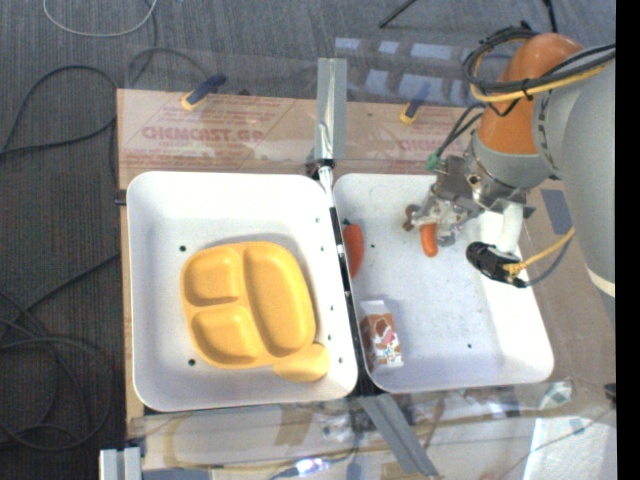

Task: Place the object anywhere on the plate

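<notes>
Over in the right bin (500,353), the gripper (432,230) pinches a small orange carrot (430,240), its long axis running near-to-far, well apart from the yellow plate (248,303).

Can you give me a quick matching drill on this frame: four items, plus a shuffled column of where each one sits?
Items:
1. yellow divided plate
2. orange carrot-like piece
3. small snack packet
4. gripper

Places:
A. right bin, against its left wall
B. left bin, middle
C. above the right bin's upper part, a small orange piece at its tip
D. right bin, lower left

Pairs: 1-B, 2-A, 3-D, 4-C
</notes>
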You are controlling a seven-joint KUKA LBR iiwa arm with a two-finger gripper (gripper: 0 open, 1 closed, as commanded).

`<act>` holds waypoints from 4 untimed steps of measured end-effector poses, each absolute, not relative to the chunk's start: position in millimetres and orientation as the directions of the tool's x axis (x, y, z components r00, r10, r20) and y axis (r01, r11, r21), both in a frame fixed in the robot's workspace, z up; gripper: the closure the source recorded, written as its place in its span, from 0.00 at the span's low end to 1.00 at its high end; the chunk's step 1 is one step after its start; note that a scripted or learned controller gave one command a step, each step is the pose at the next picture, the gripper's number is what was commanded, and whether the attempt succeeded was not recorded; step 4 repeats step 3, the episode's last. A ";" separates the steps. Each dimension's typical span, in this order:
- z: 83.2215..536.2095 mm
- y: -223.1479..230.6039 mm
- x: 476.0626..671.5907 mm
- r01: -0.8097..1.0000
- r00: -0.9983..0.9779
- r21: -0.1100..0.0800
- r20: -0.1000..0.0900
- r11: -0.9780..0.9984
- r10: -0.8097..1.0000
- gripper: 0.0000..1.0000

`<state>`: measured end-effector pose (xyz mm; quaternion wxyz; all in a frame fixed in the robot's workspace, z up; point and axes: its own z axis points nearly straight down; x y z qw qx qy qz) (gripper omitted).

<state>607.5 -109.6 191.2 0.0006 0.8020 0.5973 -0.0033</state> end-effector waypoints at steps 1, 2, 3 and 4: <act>182.7 -44.8 610.4 0.965 0.263 -0.003 -0.003 -0.263 0.965 1.00; 182.0 47.6 514.8 0.998 0.059 -0.006 -0.001 -0.059 0.998 1.00; 182.0 47.3 514.8 0.998 0.060 -0.006 -0.001 -0.060 0.998 0.00; 182.0 47.3 514.8 0.998 0.060 -0.006 -0.001 -0.060 0.998 0.00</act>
